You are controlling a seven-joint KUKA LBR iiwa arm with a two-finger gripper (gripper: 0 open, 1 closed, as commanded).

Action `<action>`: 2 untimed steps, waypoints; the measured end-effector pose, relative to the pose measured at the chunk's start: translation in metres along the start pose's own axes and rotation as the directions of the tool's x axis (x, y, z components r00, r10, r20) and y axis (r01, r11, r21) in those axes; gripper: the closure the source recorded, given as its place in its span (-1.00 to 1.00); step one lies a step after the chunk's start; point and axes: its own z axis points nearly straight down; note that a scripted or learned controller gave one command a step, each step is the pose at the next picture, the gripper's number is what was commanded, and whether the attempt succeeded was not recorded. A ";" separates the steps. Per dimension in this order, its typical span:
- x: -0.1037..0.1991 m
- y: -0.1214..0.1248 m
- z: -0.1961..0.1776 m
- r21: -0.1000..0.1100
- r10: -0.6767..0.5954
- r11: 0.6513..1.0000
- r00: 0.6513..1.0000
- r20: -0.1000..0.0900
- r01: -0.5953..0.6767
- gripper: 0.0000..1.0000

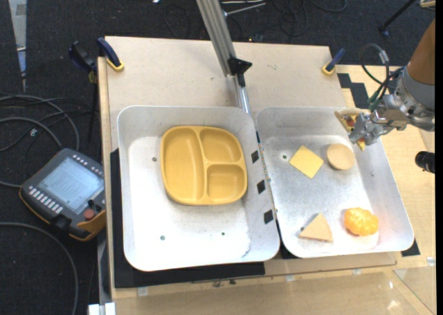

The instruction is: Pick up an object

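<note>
Leftward bin (138, 237) yellow tray (204, 165), rightward bin (394, 196) orange (361, 222)

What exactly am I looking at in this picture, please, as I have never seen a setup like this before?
A single camera looks down at a slant on a bench. The grey arm entering from the right is a robot; its gripper hovers over the right bin, near a round tan piece. That bin also holds a yellow square, a tan triangle and an orange lump. The left bin holds a yellow divided plate. Nothing visibly sits between its fingers.
</note>
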 end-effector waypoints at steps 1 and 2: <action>0.058 0.002 -0.010 0.002 -0.006 1.000 1.000 -0.003 0.006 1.00; 0.112 -0.008 -0.002 0.005 -0.005 1.000 1.000 -0.003 0.005 1.00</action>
